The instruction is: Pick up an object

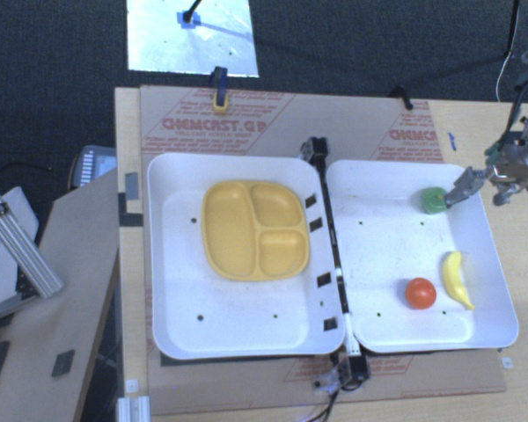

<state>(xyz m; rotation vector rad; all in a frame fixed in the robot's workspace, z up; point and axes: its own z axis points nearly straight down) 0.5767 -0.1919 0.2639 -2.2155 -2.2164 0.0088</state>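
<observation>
Two white bins sit side by side: the left bin [172, 323] holds a yellow divided plate [253, 229]. In the right bin [488, 323] lie a tomato [421, 293], a banana [457, 279] and, farther back, a green block [434, 200]. Reaching in low from the right, the gripper [482, 186] has its fingers spread open, one fingertip [460, 188] touching the block.

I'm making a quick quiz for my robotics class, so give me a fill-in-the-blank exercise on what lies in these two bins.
1. The yellow divided plate lies in the ____ bin.
2. Its yellow surface is split into ____ compartments.
3. In the right bin, the orange-red ball lies just left of the yellow ____.
4. The gripper is beside the ____ object at the right bin's far side.

Missing words: left; three; banana; green
</observation>
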